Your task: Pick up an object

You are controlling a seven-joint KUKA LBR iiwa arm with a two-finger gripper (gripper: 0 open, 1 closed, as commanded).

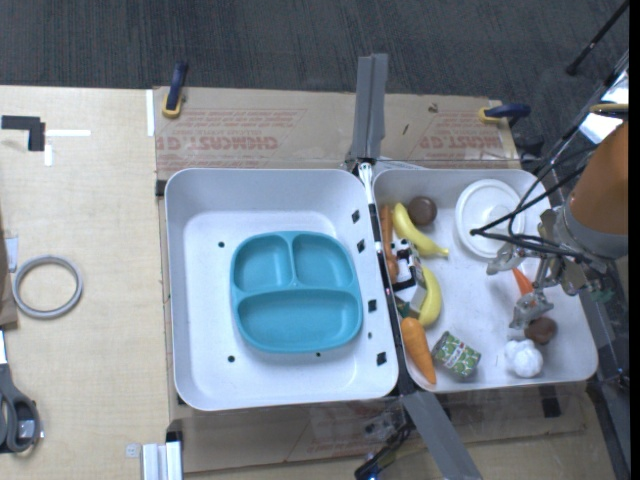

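The gripper [530, 303] is lowered over a small brown object [541, 330] in the right bin [580, 368]. Whether the jaws are wide or narrow cannot be told. A centred, vertical descent is advised, with the white ball [523, 359] left clear.

Two white bins [190, 268] sit on a tan bench [80, 368]. At the left bin's centre lies a plain turquoise divided plate [297, 291]. In the right bin [580, 363], from 11 o'clock round: two yellow bananas [415, 231] with dark tips, a brown round object [423, 210], a white bowl [490, 213] at 12 o'clock, an orange carrot [418, 349] at 7 o'clock, a green packet with white print [457, 355], and a white lumpy object [524, 359] at 5 o'clock beside a brown one [541, 330]. The metallic grey gripper [530, 288] hangs below an orange band [610, 183]. A grey ring [45, 286] lies at the bench's 9 o'clock. Brown cardboard [260, 133] with red lettering lies at 12 o'clock.
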